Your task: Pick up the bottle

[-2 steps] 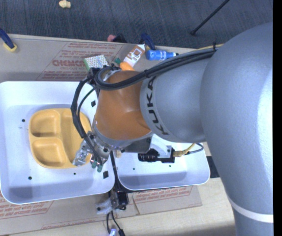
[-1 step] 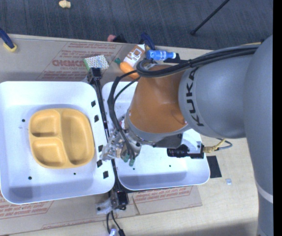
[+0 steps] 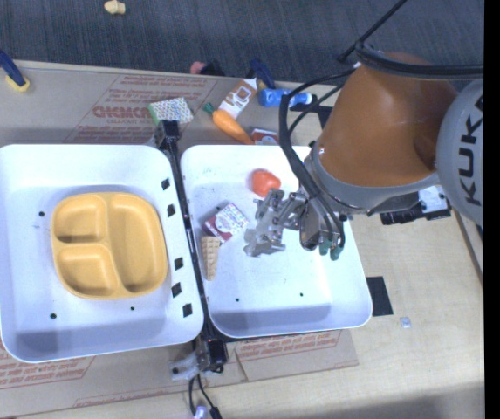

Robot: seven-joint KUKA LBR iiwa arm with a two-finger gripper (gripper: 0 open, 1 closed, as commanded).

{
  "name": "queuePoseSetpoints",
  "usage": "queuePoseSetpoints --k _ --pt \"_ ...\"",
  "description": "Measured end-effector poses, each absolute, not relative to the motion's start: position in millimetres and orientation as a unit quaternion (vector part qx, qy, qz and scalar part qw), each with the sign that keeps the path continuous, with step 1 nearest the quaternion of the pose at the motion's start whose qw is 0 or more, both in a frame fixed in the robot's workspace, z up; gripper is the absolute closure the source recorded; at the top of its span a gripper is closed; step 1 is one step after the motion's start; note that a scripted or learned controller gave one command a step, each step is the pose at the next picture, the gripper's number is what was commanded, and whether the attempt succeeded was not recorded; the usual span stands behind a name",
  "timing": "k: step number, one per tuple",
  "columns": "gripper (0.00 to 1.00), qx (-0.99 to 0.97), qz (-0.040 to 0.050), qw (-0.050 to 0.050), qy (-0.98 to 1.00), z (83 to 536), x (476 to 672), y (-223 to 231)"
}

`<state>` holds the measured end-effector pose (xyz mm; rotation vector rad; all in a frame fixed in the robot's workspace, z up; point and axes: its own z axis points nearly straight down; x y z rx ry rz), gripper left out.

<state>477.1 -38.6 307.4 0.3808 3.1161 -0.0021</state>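
Observation:
A small white bottle with an orange label lies on the cardboard behind the right bin, outside it. My gripper hangs low over the middle of the right bin, well in front of the bottle. It points down and to the left, between a red-and-white packet and the bin's right half. I see nothing held in it.
In the right bin lie a red round fruit and a waffle cone. A yellow divided plate sits in the left bin. An orange carrot, a blue clip and a green-patterned packet lie near the bottle.

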Motion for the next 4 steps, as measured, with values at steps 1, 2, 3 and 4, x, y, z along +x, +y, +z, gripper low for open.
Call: queuePoseSetpoints --k 1,2,3,4 --pt "1.0 0.013 -0.0001 -0.002 1.0 191 476.0 2" --pt "1.0 -0.113 -0.0003 0.001 0.994 258 477.2 35" --pt "1.0 -0.127 -0.0004 0.001 0.992 266 485.3 61" --pt "1.0 -0.304 -0.0008 0.002 0.953 297 483.2 15"
